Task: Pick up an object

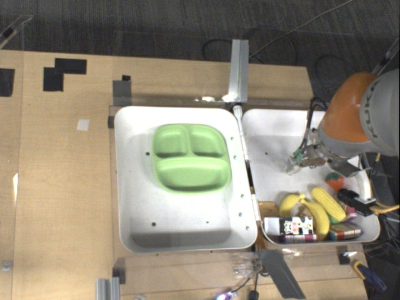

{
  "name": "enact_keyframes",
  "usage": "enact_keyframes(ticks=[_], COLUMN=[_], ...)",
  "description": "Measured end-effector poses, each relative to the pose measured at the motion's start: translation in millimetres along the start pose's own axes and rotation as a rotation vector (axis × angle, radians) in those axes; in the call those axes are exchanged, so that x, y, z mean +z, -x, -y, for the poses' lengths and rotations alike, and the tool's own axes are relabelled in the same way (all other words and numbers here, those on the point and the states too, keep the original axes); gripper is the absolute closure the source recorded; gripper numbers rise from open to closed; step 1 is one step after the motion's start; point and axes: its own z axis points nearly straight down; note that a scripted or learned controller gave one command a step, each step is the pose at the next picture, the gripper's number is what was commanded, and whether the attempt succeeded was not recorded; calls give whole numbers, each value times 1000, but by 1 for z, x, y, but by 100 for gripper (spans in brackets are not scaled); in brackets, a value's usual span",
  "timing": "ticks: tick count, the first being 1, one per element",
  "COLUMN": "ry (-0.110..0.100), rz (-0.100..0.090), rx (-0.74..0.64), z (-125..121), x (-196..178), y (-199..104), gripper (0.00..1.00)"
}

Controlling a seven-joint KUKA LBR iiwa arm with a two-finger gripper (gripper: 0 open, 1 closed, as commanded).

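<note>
The surface [56, 186] is pale wood, with a few black patches toward its far left corner and dark carpet [156, 11] beyond its far edge, where thin cables run across the floor. Two shallow white bins sit side by side on it, parted by a metal post [239, 67] that stands at their far end.

Taking the green tray [189, 156] as the landmark: it is one three-compartment plate, two small wells at the far side and one long well nearer the camera, lying alone in the left bin [134, 230], nearer that bin's far side.

The right bin [275, 136] lies just to the right of the tray. Its objects are crowded into the near right corner, well apart from the tray: one yellow banana [310, 210], one yellow corn cob [329, 204] just right of the banana, one small dark box with a white label [294, 227] in front of the banana, one small red and green piece [336, 181] behind the corn, and a few slim dark items along the near wall that are too small to name or count.

One grey arm [381, 105] with an orange band [347, 111] reaches in from the right. Its hand [305, 157] hangs over the bare middle of the right bin, behind the banana and to the right of the tray. Whether the hand is released or clenched I cannot tell; nothing can be made out in it.
</note>
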Motion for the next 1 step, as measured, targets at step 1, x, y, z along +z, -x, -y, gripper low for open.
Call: enact_keyframes(ticks=[1], ry=[-6], rz=[-2], rx=[-18], z=[-45], x=[-113], y=[20], gripper=[100])
